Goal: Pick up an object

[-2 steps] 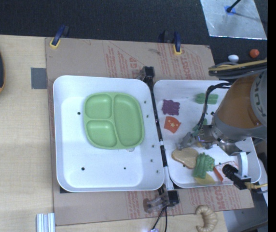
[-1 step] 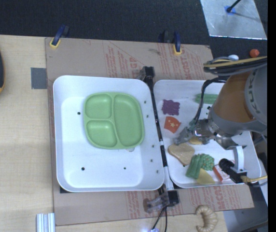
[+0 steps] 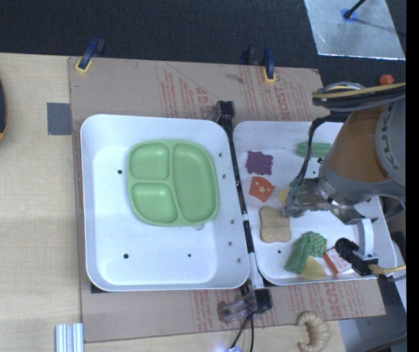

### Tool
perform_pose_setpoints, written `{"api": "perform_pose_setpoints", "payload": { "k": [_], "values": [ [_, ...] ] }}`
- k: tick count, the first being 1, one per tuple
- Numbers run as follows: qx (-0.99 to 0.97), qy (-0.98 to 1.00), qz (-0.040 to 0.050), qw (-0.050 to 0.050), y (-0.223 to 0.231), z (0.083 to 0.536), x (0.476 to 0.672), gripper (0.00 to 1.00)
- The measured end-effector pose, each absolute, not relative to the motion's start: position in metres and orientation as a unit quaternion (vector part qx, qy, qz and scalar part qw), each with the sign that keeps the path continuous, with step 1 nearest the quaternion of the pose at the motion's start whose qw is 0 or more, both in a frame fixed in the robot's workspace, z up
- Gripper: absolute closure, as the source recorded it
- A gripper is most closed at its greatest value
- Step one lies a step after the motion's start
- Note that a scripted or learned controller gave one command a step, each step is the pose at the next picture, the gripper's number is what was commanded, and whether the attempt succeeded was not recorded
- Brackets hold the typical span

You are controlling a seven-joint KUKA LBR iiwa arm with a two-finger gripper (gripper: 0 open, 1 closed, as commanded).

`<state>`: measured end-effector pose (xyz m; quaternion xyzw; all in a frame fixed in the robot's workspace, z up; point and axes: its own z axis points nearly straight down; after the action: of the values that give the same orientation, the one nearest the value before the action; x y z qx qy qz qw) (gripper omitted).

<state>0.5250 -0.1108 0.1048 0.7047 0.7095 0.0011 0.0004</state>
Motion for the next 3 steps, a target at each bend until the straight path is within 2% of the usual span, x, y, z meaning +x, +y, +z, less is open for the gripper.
{"api": "perform_pose_setpoints", "payload": {
  "k": [1, 2, 3],
  "values": [
    [0.703, 0.711, 0.0053, 0.006, -0.073, 0.199, 0.646, 1.0],
    [0.705, 0.709, -0.0012, -0.001, -0.075, 0.192, 0.639, 0.0],
    [0.707, 0.708, -0.0038, -0.003, -0.105, 0.093, 0.655, 0.0]
  ]
}}
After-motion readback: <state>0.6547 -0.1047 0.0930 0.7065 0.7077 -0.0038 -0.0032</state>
